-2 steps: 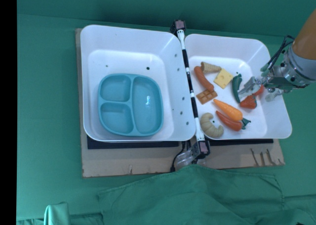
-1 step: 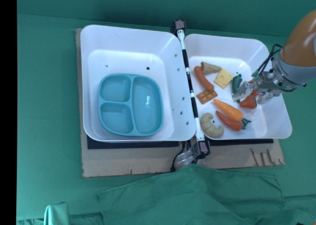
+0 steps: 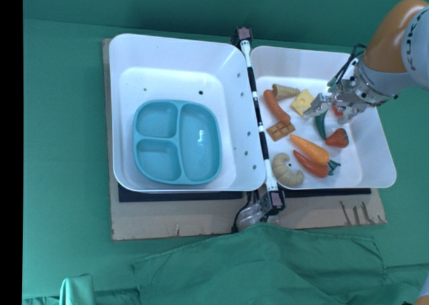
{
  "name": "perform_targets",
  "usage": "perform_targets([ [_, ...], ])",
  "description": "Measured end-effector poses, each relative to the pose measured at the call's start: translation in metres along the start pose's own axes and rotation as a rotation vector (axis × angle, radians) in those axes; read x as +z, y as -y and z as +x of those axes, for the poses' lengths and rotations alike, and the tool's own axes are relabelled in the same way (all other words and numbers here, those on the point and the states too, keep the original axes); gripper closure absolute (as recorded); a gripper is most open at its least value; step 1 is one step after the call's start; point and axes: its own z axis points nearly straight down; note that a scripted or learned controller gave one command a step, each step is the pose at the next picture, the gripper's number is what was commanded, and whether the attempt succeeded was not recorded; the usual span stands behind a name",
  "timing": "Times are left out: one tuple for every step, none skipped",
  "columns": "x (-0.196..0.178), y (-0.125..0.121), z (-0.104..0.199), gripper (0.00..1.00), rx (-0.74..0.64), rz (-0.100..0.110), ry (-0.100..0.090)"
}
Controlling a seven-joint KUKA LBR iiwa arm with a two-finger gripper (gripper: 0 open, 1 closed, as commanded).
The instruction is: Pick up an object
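Hovering low in the right bin [image 3: 375,163], the claw [image 3: 327,104] sits over the cheese [image 3: 303,102] and green pepper [image 3: 322,125]; its grip state I cannot tell. Best to centre on one item, clear of neighbours, before closing.

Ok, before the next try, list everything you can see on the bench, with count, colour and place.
Bins: 2, white, side by side; left bin, right bin.
Divided plate: 1, light blue, left bin.
Sausage: 1, orange-red, right bin.
Cone: 1, tan, right bin, far side.
Cheese wedge: 1, yellow, beside cone.
Waffle: 1, brown, below sausage.
Carrot: 1, orange, middle.
Chilli: 1, red, near carrot.
Croissant: 1, cream, near corner.
Strawberry: 1, red, right side.
Green vegetable: 1, dark green, under gripper.
Arm: 1, grey with orange band.
Gripper: 1, over right bin.
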Motion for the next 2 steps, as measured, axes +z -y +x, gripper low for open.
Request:
perform_targets([
  [0.002,-0.070,0.000,0.00,-0.001,-0.004,0.001],
  [0.003,-0.101,0.000,0.00,-0.004,0.021,-0.004],
])
